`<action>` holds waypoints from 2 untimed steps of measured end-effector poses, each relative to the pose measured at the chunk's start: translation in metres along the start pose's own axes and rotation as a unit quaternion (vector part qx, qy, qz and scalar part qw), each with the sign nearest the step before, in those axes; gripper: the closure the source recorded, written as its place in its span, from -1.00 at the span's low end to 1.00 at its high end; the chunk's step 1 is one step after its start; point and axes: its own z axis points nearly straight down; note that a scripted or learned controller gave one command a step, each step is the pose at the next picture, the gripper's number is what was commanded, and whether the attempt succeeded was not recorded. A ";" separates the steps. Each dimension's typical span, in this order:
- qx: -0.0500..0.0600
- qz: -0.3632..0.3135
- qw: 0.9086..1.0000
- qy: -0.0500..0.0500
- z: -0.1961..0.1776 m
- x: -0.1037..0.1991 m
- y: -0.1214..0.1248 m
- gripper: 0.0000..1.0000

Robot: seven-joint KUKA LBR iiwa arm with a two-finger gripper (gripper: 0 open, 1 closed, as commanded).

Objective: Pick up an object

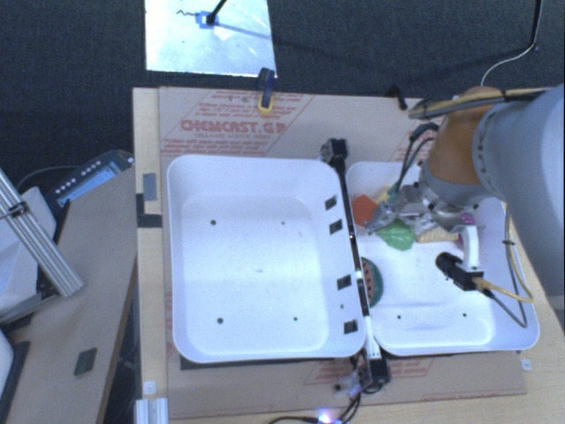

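My gripper (pixel 388 215) is low over the far left part of the right bin (pixel 441 325). It hangs between an orange-red block (pixel 364 208) on its left and a green lumpy object (pixel 398 236) just below it, very close to both. I see nothing lifted clear of the bin floor. A round dark green and red object (pixel 372 282) lies against the bin's left wall, nearer the front. A tan object (pixel 433 233) peeks out from under the wrist.
The left bin (pixel 256 263) stands beside the right one, with a black clipped divider (pixel 346 237) between them. The grey arm (pixel 521 157) with its orange band covers the right bin's far right corner. Brown board surrounds both bins.
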 end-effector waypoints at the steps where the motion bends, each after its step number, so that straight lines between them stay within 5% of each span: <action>1: 0.002 0.001 1.000 0.000 0.001 -0.009 0.036 -1.00; 2: -0.003 -0.001 1.000 -0.002 -0.014 -0.010 0.038 1.00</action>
